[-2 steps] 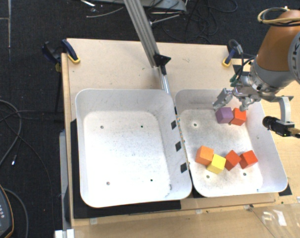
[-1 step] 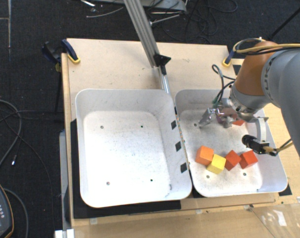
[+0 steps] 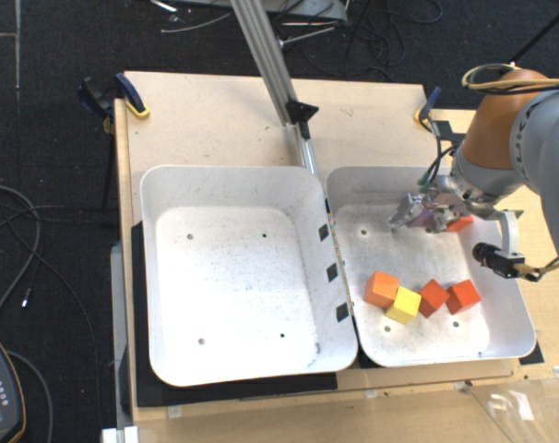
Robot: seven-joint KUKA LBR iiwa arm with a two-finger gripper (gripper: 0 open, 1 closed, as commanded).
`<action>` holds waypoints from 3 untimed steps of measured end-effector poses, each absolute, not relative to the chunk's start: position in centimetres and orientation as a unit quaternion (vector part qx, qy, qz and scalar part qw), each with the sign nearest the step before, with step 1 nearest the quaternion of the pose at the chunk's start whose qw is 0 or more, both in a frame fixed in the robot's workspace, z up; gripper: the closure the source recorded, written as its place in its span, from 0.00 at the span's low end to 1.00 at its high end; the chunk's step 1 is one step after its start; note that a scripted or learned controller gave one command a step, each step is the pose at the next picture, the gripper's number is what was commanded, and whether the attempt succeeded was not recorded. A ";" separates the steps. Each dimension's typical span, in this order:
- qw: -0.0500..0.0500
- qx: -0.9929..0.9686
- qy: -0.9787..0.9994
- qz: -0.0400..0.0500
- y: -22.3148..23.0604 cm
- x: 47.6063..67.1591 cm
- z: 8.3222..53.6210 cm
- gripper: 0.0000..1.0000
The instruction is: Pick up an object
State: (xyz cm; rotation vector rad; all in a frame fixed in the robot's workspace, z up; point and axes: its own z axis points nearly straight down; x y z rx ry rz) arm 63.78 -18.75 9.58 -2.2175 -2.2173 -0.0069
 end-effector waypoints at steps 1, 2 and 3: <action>-0.002 -0.705 -0.709 -0.002 -15.3 68.1 9.6 0.00; -0.002 -0.705 -0.709 -0.001 -15.6 67.9 10.6 1.00; -0.003 -0.704 -0.710 -0.004 -8.6 68.1 20.1 1.00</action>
